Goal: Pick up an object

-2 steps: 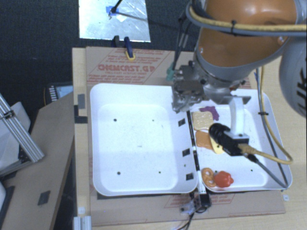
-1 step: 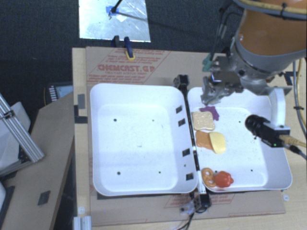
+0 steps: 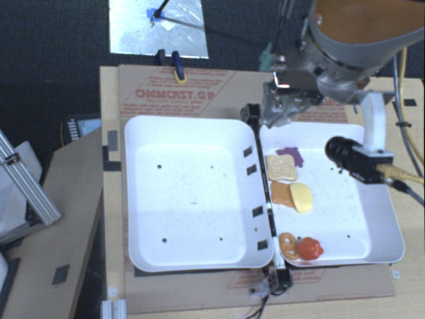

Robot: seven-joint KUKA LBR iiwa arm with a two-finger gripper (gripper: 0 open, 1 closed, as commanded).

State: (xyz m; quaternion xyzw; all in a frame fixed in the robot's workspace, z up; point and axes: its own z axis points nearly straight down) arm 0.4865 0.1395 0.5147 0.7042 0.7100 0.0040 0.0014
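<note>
Several small objects lie along the left side of the right bin: a purple piece, a tan toast slice, an orange piece, a yellow piece, a pretzel and a red tomato-like piece. My gripper hangs over the bin's far left corner, above and behind the purple piece. Nothing shows between its fingers.
The left bin sits beside the right one, with a black divider strip between them. A black camera unit on a white bracket hangs over the right bin. A cardboard sheet lies under both bins.
</note>
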